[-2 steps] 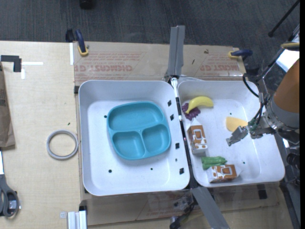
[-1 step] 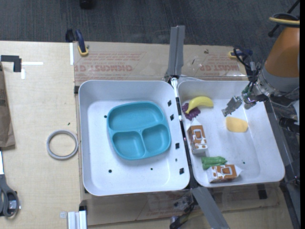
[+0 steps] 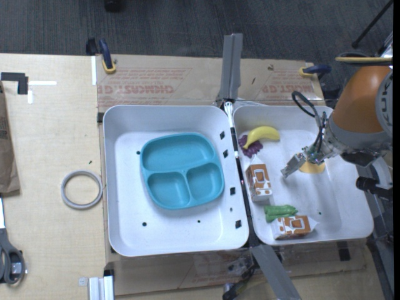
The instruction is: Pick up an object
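Observation:
The right bin (image 3: 350, 224) holds a yellow banana (image 3: 262, 134) with a small purple item (image 3: 244, 145) beside it at the back left. An orange and white carton (image 3: 259, 182) lies along the bin's left wall. A green item (image 3: 279, 212) and a second orange carton (image 3: 293, 227) sit at the front. My gripper (image 3: 292, 165) hangs low over the middle of this bin, pointing left toward the first carton. A small yellow object (image 3: 314, 166) lies just right of it, partly under the wrist. Nothing shows in the gripper's grasp.
The left bin (image 3: 125, 230) carries a blue three-compartment plate (image 3: 182, 170). A grey divider post (image 3: 231, 67) stands between the bins at the back. On the bench to the left lie a grey ring (image 3: 82, 189) and scissors (image 3: 11, 264).

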### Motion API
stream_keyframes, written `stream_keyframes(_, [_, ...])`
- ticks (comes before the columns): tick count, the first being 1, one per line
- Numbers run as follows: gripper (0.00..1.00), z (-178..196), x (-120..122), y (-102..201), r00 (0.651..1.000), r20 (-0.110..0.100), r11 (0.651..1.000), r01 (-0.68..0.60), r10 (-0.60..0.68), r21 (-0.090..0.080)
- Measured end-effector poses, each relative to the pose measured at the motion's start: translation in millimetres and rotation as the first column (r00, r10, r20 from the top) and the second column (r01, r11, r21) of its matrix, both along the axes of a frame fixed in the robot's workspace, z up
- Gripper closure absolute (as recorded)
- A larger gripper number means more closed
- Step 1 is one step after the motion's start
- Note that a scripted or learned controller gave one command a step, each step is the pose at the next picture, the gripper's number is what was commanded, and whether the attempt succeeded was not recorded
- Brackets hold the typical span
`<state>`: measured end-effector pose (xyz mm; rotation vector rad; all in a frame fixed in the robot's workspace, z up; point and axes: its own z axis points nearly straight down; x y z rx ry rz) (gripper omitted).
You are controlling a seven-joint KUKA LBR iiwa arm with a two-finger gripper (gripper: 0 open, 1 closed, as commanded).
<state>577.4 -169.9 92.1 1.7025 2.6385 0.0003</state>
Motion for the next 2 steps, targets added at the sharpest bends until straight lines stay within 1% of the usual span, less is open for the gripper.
stream_keyframes(1, [0.0, 0.4, 62.0, 18.8, 0.995, 0.001, 0.995, 0.102, -0.102, 0.0])
stream_keyframes(2, [0.0, 0.4, 14.5, -51.8, 1.0, 0.0, 1.0, -0.025, 0.025, 0.0])
